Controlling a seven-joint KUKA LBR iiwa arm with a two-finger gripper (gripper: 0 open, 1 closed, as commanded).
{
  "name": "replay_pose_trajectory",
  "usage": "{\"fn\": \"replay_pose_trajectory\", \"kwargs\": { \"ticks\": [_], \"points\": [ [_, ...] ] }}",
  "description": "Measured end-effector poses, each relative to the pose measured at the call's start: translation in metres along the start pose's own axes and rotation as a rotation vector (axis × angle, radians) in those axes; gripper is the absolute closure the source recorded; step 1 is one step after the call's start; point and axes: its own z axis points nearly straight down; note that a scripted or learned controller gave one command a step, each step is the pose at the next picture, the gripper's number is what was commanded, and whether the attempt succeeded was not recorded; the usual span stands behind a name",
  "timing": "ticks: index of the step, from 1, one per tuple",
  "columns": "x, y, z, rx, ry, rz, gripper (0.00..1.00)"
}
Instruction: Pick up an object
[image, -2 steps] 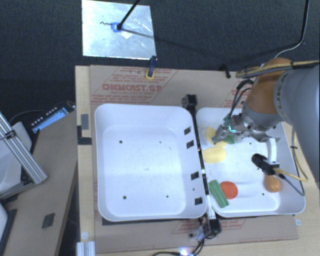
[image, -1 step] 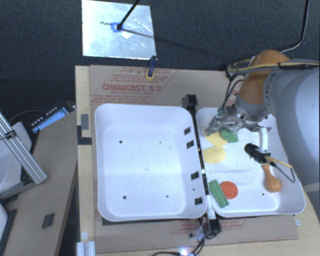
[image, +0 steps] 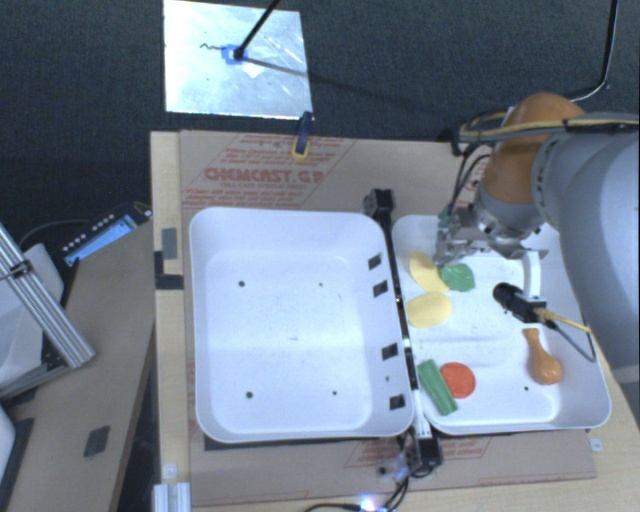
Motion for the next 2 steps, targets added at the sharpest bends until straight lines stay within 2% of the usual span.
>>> {"fn": "replay_pose_trajectory", "kwargs": {
  "ticks": [1,2],
  "points": [
    [0.0,0.0,0.001,0.001,0.0,-0.002,0.0],
    [0.064,0.014,-0.094,-0.004,0.003,-0.003,0.0]
  ]
}}
